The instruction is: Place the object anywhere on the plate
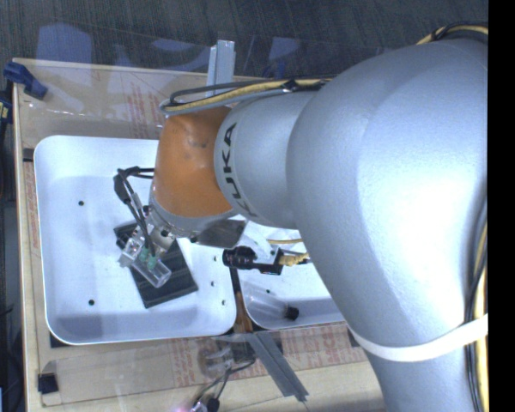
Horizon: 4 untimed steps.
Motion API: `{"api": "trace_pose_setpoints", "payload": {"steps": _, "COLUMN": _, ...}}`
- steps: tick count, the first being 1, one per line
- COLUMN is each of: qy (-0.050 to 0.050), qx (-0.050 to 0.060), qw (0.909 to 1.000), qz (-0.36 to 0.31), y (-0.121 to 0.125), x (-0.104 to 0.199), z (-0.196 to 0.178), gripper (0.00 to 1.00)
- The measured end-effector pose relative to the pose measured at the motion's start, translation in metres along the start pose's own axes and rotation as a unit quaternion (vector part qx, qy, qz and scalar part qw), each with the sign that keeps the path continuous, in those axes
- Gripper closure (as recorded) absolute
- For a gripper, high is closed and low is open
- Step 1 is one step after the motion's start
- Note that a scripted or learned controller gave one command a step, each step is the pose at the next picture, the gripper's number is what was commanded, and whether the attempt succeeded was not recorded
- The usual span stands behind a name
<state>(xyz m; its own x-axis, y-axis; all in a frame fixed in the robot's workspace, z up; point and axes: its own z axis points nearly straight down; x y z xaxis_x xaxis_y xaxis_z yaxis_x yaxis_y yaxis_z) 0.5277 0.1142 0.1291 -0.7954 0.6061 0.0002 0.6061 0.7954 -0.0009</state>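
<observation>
While the tool (146,251) hovers low in the left white plastic bin (60,221), its state unreadable, the flat black square plate (167,280) lies beneath; object unidentifiable (handling unjudged).

overhead slanted view, bins (60,230) partly, perhaps mostly, hidden

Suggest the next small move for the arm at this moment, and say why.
Probably a short, straight lift to test the grasp. The claw sits low in the left bin, right on a dark flat object, with a clear piece at its tip. The view cannot settle whether anything is gripped, and I cannot pick out a plate.
</observation>
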Motion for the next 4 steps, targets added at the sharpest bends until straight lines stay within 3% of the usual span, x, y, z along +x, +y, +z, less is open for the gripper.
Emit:
{"api": "trace_pose_setpoints", "payload": {"steps": 1, "qy": 0.001, "qx": 0.0, "qw": 0.999, "qz": -0.044, "y": 0.032, "x": 0.086, "z": 0.037, "gripper": 1.0}}
{"api": "trace_pose_setpoints", "payload": {"steps": 2, "qy": 0.0, "qx": 0.0, "qw": 0.9939, "qz": -0.11, "y": 0.007, "x": 0.07, "z": -0.02, "gripper": 1.0}}
{"api": "trace_pose_setpoints", "payload": {"steps": 3, "qy": 0.0, "qx": 0.003, "qw": 0.9997, "qz": -0.025, "y": 0.049, "x": 0.103, "z": 0.037, "gripper": 1.0}}
{"api": "trace_pose_setpoints", "payload": {"steps": 4, "qy": 0.001, "qx": 0.001, "qw": 0.9714, "qz": 0.237, "y": 0.052, "x": 0.084, "z": -0.059, "gripper": 1.0}}
